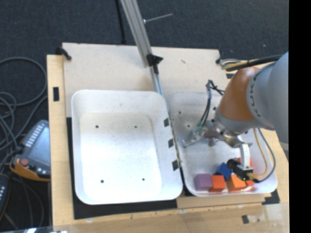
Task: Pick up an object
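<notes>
Camera view: the gripper (208, 136) hung over the middle of the right bin (190, 105); whether it was spread or closed could not be told. A purple block (203, 181), an orange block (218, 182) and a blue block (224, 169) crowded the near wall. The left bin (83, 106) showed broad bare floor.
</notes>
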Available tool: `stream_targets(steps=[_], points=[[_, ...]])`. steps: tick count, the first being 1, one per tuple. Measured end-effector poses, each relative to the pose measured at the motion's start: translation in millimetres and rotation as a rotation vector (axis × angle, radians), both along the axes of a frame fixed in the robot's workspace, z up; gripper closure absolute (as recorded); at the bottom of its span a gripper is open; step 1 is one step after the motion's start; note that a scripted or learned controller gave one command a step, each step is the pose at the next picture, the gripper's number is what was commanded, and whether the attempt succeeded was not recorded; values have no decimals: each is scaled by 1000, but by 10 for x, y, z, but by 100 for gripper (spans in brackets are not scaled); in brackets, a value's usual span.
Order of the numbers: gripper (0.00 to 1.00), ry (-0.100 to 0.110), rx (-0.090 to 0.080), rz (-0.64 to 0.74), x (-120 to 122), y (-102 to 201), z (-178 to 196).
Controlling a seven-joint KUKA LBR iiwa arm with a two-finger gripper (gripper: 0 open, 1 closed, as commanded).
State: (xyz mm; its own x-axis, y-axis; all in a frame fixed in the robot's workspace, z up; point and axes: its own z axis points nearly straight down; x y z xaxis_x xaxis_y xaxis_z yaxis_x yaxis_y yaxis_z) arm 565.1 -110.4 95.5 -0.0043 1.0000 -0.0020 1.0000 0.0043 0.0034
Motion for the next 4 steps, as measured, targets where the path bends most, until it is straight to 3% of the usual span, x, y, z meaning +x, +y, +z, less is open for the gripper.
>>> stream_targets(steps=[1, 2, 3, 4], points=[[0, -5, -4, -9, -63, -634, 838], [0, -8, 0, 2, 304, -249, 1797], [0, 11, 3, -5, -157, -216, 204], [0, -2, -4, -9, -251, -847, 698]])
